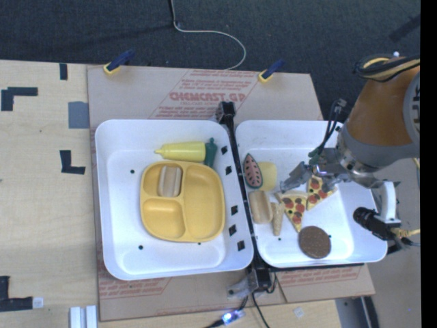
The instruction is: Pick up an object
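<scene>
Arm: grey KUKA arm with an orange band (382,108) reaches in from the right, over the right-hand shallow white bin (341,255).
Claw: the claw (305,174) hangs low at the middle of the right bin, just over the upper end of a pizza slice toy with red dots (319,190). How far apart it stands, cannot tell; dark metal parts blur together.
Hold: nothing seen between its tips. No object is lifted clear of the bin floor.
Candidates, right bin: a second, smaller pizza slice toy (295,207) touching the first; a red watermelon wedge toy (252,171) beside a pale yellow block (268,175); a tan bread-like piece (260,207) with a thin tan stick (276,219) next to it; a dark brown round cookie-like disc (315,241) near the front wall.
Left bin: the left white bin (113,183) carries a yellow divided plastic plate (194,207) with a tan slab (169,180) in one compartment; a yellow squeeze bottle with a green cap (184,152) lies just behind the plate.
Progress: early, by my reading. Approach looks made; grasp and lift are left.
Likely target: the larger pizza slice, being nearest the claw. A guess only.
Surface: bins sit side by side on printed brown cardboard (205,98), clipped at the back with a yellow and blue clamp (119,61) and a second clamp (271,69), on a pale wood bench (41,217) with dark marks.
Room: dark carpet (82,12) behind, a thin white cable (212,33) trailing across it.
</scene>
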`<action>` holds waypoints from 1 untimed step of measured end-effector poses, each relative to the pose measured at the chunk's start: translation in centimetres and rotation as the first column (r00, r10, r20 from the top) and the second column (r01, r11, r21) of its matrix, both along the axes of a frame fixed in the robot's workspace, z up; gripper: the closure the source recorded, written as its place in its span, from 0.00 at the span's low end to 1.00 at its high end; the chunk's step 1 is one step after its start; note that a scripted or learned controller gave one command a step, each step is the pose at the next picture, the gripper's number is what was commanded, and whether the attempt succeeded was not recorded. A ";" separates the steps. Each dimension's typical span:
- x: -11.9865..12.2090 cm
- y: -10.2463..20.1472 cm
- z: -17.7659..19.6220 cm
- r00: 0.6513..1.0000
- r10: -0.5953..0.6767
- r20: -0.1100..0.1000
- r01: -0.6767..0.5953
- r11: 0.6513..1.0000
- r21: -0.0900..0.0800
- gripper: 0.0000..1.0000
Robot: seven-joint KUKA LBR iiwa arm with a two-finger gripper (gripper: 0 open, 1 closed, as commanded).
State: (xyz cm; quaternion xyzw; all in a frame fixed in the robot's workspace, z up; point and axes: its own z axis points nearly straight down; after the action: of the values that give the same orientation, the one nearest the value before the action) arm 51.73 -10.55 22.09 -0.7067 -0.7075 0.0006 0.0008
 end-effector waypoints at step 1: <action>0.3 0.6 -4.5 1.000 0.000 -0.004 0.000 1.000 0.000 0.00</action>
State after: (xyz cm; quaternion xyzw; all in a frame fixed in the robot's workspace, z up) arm 52.04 -9.97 17.57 -0.7065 -0.7077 0.0018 0.0021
